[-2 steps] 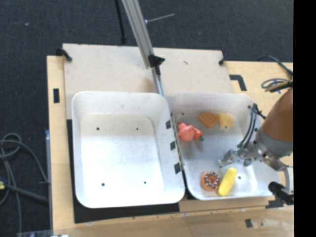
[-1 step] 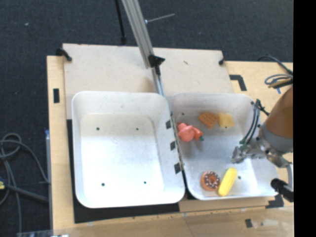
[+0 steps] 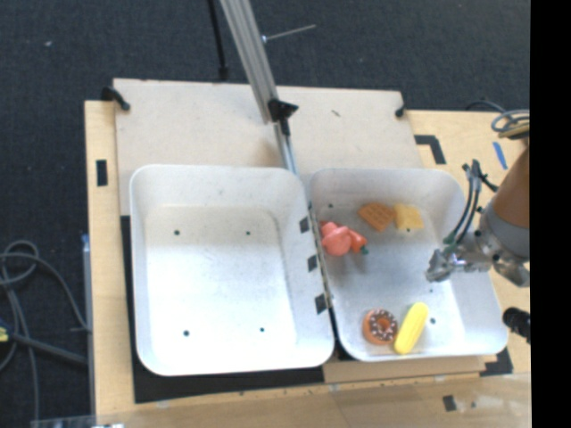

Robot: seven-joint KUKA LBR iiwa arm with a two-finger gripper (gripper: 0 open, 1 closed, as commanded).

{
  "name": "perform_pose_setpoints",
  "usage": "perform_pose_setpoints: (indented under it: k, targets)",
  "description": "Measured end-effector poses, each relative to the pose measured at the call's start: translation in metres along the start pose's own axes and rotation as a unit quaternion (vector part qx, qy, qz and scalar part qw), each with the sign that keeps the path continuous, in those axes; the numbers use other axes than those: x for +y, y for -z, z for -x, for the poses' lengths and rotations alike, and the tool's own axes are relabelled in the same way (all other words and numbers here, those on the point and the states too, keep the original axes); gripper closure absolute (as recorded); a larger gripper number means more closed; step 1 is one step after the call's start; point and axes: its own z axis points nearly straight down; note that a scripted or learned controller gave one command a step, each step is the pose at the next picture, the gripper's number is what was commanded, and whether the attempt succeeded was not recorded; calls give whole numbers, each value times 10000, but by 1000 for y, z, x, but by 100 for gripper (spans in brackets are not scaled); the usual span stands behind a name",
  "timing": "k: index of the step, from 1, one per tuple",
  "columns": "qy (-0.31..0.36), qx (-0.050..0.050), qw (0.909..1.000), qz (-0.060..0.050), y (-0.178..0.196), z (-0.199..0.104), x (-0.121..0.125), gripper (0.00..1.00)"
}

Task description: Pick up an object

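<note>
The right bin [image 3: 464,324] holds several small toys: a pink one [image 3: 339,239] near its left wall, an orange waffle-like piece [image 3: 376,216] and a pale yellow block [image 3: 409,218] toward the back, and a brown frosted doughnut [image 3: 380,326] beside a yellow corn cob [image 3: 411,327] at the front. My gripper [image 3: 439,268] hangs over the bin's right side, above bare floor, right of the pink toy and behind the corn cob. Nothing shows between its fingers.
The left bin [image 3: 143,239] lies beside the right one. A slanted metal pole [image 3: 254,52] rises from the board behind the bins. Cables [image 3: 27,292] lie on the dark floor at the left.
</note>
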Motion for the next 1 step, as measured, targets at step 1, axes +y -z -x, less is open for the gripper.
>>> perform_pose_setpoints:
  k: [1]
  targets:
    - [-2, -3, 10000, -1, 46, 6, 7, 100]
